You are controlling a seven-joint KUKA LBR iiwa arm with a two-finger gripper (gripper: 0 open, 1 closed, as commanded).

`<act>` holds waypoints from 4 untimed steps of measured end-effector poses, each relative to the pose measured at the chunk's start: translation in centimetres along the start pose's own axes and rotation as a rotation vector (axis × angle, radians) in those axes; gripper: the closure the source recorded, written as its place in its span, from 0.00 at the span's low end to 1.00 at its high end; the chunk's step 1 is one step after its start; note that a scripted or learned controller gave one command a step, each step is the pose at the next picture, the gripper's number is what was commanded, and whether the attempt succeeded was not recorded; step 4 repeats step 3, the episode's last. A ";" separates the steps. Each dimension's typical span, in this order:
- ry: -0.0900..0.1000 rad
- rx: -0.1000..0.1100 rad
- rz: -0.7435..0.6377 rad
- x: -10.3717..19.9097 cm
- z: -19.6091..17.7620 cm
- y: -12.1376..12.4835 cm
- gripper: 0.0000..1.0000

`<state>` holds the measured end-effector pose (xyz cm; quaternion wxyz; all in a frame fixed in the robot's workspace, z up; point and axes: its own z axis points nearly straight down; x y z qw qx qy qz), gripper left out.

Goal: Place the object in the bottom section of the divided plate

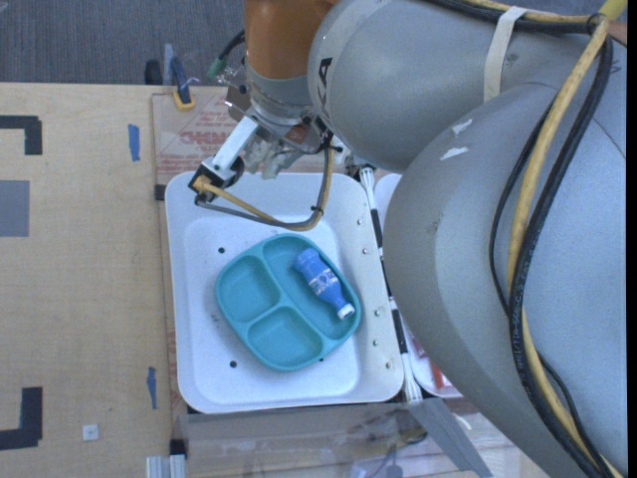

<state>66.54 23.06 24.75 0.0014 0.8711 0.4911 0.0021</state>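
My gripper (267,157) sits over the far edge of the left bin (199,366); can't tell its opening. Blue bottle (323,282) lies in teal divided plate's (239,297) right section.

Counted on the worktop (80,297): 1 white bin (199,366) in full sight, plus the edge of a 2nd bin (428,371) mostly hidden by the arm. Inside the 1st bin: 1 teal divided plate (244,297) with 3 sections. On that plate: 1 small blue bottle (322,282) with a white cap. Above: 1 grey arm (478,217), 1 orange band (284,28), 1 hand (269,152). On the bare wood: 2 blue tape strips (133,141), 3 black corner marks (30,132).
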 end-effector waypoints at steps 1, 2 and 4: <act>-0.005 0.008 0.122 -2.4 2.0 -2.8 1.00; -0.001 0.002 0.049 -1.2 -0.6 -1.3 1.00; -0.003 0.006 0.362 -3.2 1.7 -4.0 1.00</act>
